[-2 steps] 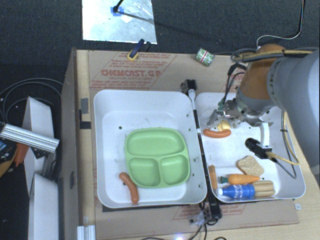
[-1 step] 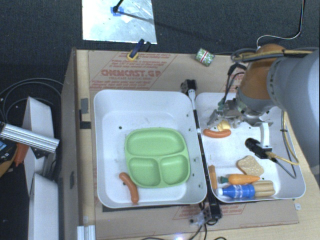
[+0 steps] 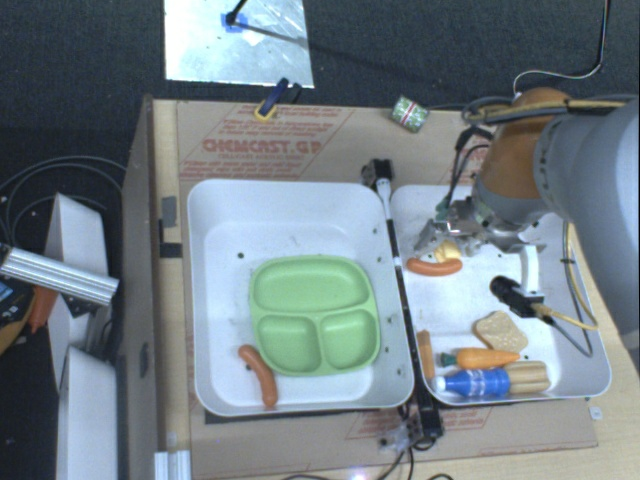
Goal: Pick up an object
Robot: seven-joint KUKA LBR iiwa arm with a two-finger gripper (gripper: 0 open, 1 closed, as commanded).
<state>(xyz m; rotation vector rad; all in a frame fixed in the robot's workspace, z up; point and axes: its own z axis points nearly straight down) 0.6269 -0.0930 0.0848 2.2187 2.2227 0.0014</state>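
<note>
Your hand (image 3: 440, 236) hangs low in the right bin (image 3: 590, 373), just at 12 o'clock of the orange hot dog (image 3: 434, 265) by the divider; whether it is spread or pressed together, you cannot tell. Centre over the hot dog, straddle its narrow width, and descend straight, since the bin wall at 9 o'clock leaves little room.

I'm running this in a robotics lab; my grey arm (image 3: 590, 158) reaches over 2 white bins (image 3: 215, 268) on a cardboard-topped counter (image 3: 270, 138); loose cables (image 3: 60, 183) trail over dark carpet (image 3: 80, 48).
</note>
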